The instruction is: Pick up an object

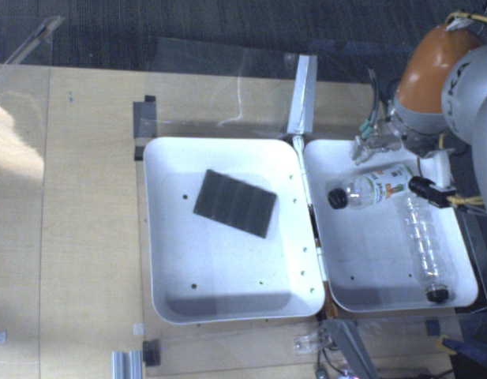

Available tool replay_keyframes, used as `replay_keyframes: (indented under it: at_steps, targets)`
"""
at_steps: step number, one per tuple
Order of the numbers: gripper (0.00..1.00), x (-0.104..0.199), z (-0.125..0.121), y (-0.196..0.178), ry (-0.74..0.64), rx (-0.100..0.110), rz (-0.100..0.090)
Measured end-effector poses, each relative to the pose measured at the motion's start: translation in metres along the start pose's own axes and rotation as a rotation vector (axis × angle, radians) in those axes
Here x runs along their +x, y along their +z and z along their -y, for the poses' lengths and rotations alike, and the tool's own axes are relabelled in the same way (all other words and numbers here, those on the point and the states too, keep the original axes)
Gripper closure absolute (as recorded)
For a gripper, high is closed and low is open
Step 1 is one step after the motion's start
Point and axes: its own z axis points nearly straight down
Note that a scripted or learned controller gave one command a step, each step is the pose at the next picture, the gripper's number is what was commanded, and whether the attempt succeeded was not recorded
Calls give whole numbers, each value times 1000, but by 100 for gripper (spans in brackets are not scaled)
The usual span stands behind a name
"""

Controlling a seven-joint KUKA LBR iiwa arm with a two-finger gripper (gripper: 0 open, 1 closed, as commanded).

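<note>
The right bin (385,279) holds two clear plastic bottles lying on their sides. One bottle (373,188) has a black cap pointing left and a green and orange label. The other bottle (423,239) lies lengthwise along the bin's right side, its black cap toward the front. A dark grey flat rectangular pad (235,202) lies in the left bin (227,287). My gripper (375,142) hangs over the back edge of the right bin, just behind the labelled bottle and apart from it. Nothing shows in its grasp.
The grey arm with its orange band (432,69) fills the upper right corner above the right bin. A metal post (301,93) stands behind the seam between the bins. The wooden bench (69,212) stretches out to the left.
</note>
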Motion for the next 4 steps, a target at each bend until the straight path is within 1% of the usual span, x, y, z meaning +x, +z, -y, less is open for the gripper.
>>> replay_keyframes:
  at_steps: [1,2,3,4]
  targets:
    - [0,0,0,0,0,0,0]
    - [0,0,0,0,0,0,0]
    - [0,-21,47,44,-78,30,-10]
    - [0,53,65,42,-124,28,-12]
